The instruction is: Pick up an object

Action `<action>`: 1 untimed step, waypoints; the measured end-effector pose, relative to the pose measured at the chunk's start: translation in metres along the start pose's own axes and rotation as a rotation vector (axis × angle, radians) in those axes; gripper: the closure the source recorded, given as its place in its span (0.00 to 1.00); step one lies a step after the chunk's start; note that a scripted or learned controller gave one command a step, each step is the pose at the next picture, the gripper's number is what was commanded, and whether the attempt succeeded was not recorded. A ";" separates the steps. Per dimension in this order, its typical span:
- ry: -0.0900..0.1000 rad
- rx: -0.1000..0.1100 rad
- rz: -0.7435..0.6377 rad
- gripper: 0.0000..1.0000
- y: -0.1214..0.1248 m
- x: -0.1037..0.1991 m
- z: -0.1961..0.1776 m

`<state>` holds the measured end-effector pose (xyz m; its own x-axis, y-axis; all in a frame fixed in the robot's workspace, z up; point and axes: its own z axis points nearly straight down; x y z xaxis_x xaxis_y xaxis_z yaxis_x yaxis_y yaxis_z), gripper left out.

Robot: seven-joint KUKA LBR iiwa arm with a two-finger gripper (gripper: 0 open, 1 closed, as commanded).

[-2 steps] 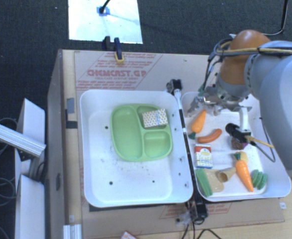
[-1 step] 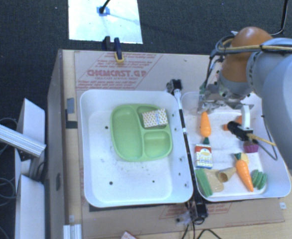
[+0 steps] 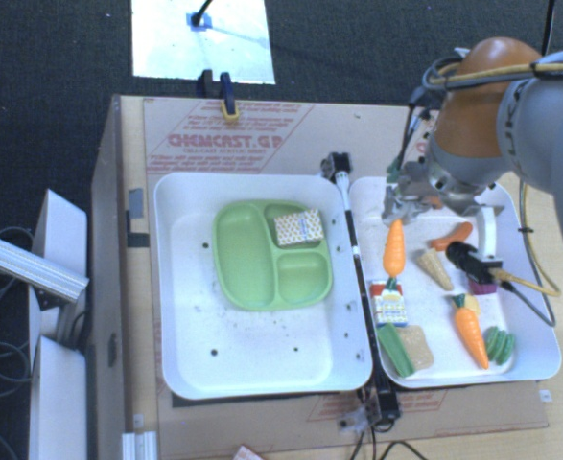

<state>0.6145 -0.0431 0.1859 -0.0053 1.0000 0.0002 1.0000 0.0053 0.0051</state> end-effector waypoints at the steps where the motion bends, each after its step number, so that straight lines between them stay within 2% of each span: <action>1: 0.000 0.003 0.000 1.00 -0.030 0.011 -0.040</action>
<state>0.5847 -0.0321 0.2254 -0.0050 1.0000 0.0005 1.0000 0.0050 0.0024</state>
